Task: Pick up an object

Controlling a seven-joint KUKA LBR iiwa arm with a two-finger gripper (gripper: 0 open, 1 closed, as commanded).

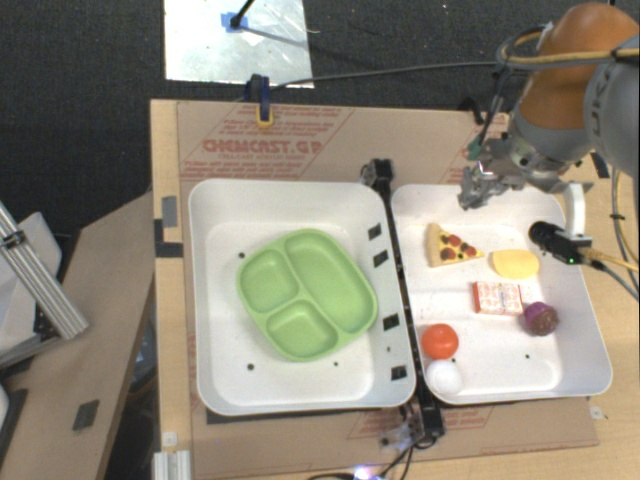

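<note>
Gripper (478,190) hangs above right bin (580,363) near pizza slice (450,245), nothing between its fingers, open or closed unclear; no object lifted, whole pick remains.

Gripper (478,190) above pizza slice (451,245) (apart)

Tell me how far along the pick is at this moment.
Nothing looks picked yet. The pizza slice, yellow piece, wrapped candy, purple ball, orange ball and white ball all lie in the right bin. The gripper hangs above that bin's far edge, with no object at it. Descent, grasp and lift remain.
</note>
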